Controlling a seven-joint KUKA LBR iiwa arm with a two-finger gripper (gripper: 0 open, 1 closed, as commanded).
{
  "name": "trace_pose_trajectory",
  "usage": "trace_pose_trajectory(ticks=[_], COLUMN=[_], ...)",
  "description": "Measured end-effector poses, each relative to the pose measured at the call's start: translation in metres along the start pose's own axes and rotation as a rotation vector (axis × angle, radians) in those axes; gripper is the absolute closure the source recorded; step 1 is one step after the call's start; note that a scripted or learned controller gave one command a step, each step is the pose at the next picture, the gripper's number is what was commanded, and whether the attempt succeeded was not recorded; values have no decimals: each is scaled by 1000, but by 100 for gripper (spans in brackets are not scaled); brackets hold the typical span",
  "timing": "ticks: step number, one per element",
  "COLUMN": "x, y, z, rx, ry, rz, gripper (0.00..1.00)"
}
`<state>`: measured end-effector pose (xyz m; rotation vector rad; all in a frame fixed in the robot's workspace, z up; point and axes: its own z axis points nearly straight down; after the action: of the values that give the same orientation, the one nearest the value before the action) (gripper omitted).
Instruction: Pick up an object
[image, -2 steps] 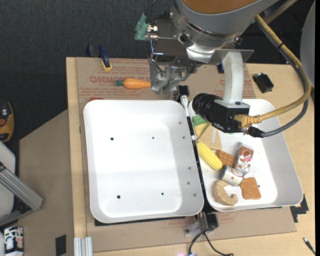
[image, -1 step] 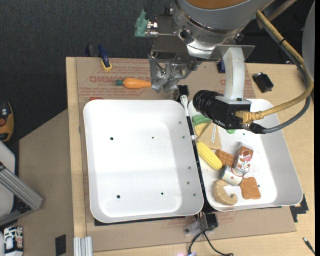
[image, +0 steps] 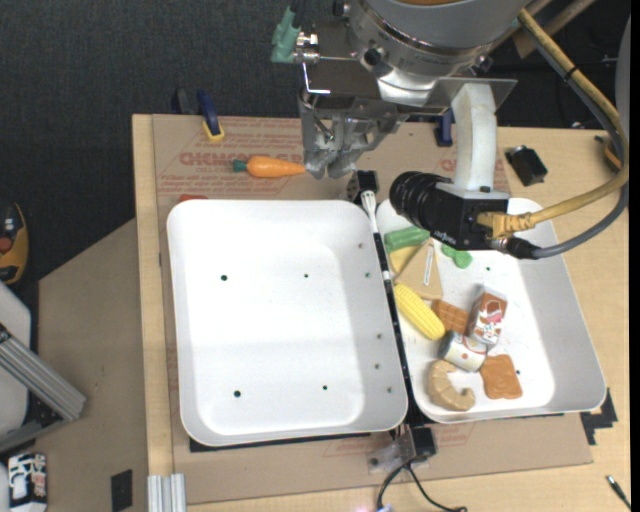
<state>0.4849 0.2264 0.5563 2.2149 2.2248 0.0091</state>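
Now the hand (image: 330, 150) is hanging above the far edge of the table (image: 120, 300), just behind the left bin (image: 280, 320), under the grey arm that is coming in from the upper right. Its metal fingers are pointing down, but they are blurred and partly covered by the wrist, so I cannot tell how far they are opened, and nothing is showing clearly between them. A toy carrot (image: 272, 167) is lying on the brown board just beside the hand, to its left, outside both bins; whether the fingers are touching it I cannot tell.

The right bin (image: 570, 330) is carrying the other things. A black cylinder part (image: 435, 205) fixed to the arm is reaching over its far end. Near it a green piece (image: 405, 238) is lying against the wall between the bins. Further toward the camera a yellow corn cob (image: 420, 310) is lying tilted, and beside it a small red and white carton (image: 490, 318). At the near end a pale curved pastry (image: 450, 386) and an orange biscuit (image: 501, 377) are lying close together. A blue clamp (image: 211, 115) is gripping the board's far edge.
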Motion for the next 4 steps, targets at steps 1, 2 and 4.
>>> trace_pose_trajectory(ticks=[1, 2, 4], x=[1, 2, 3], y=[0, 1, 1], z=[-10, -21, -42], rx=[-2, -5, -11], ry=[1, 2, 4], rz=[-1, -3, -5], gripper=[100, 100, 100])
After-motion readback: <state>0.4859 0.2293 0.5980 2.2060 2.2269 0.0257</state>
